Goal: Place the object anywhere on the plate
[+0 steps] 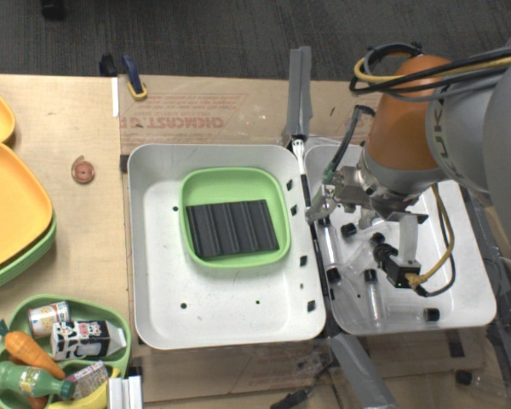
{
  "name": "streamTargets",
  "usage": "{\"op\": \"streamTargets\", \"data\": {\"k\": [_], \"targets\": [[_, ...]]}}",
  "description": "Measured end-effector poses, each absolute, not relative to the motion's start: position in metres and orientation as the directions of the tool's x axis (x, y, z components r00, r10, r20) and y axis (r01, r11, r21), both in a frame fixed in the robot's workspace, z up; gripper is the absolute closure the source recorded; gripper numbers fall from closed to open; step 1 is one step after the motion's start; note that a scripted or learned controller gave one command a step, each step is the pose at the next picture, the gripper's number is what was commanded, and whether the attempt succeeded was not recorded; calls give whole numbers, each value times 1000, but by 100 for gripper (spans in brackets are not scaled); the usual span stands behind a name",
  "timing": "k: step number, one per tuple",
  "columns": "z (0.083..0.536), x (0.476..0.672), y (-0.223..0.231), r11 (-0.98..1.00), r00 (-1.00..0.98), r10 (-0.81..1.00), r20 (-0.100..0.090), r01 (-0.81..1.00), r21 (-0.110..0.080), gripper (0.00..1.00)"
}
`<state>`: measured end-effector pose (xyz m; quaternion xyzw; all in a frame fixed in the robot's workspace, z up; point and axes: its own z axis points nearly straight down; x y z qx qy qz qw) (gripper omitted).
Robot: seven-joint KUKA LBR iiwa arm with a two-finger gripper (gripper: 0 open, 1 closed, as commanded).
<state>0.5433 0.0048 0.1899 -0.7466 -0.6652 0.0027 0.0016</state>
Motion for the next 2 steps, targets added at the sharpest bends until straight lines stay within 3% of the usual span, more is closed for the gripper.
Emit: {"op": "streamTargets", "data": {"k": [1, 2], "targets": [[190, 545, 83, -205, 205, 979, -3, 979, -3, 0], [198, 566, 38, -267, 267, 964, -4, 964, -2, 0]]}}
